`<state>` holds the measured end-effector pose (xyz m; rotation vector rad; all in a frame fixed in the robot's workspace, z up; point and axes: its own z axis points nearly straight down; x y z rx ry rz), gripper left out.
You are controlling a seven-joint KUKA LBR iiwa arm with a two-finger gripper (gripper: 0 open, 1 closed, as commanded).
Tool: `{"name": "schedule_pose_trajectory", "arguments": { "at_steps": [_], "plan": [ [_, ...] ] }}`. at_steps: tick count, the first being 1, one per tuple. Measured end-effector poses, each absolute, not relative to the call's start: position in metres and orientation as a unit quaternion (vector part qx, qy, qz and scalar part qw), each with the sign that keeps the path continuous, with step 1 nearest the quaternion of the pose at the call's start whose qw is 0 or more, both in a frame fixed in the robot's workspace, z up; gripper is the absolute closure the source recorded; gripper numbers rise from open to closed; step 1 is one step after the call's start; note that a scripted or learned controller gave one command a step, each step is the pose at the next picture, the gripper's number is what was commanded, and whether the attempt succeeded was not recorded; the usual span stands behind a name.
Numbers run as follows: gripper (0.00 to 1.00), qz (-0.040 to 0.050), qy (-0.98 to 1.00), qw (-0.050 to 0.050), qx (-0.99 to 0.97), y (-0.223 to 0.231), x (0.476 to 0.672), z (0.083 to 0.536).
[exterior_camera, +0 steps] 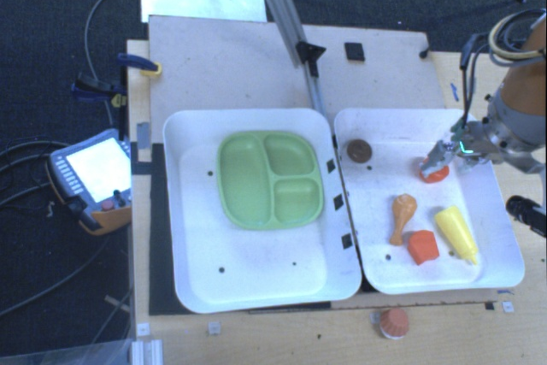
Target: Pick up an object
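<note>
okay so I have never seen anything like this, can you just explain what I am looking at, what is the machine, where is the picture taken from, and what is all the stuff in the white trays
This is one picture, taken by a fixed camera above a workbench, looking down at a slant. The grey machine with the orange band at the right edge is a robot arm. At its end is a gripper with two fingers, used to pick things up.

Two shallow white trays sit side by side. The left tray holds a green divided plate. The right tray holds toy food: a brown round piece, a red piece right under the gripper, a toy chicken drumstick, an orange block and a yellow cone-shaped piece.

The gripper sits low over the red piece, but I cannot tell whether it grips it. The box with a lit screen at the left is a handheld controller.
</note>
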<state>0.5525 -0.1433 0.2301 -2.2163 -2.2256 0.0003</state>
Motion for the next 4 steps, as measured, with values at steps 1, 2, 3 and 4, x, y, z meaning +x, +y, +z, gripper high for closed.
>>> {"name": "schedule_pose_trajectory", "arguments": {
  "at_steps": [1, 2, 3, 4],
  "plan": [
    [0.00, -0.0005, -0.709, -0.001, -0.705, -0.143, 0.553, 0.231],
    [0.00, 0.0004, -0.708, 0.001, -0.707, -0.141, 0.558, 0.170],
    [0.00, 0.0002, -0.707, 0.001, -0.707, -0.135, 0.551, 0.122],
    [0.00, -0.0013, -0.708, -0.002, -0.707, -0.135, 0.553, 0.086]
  ]
}}
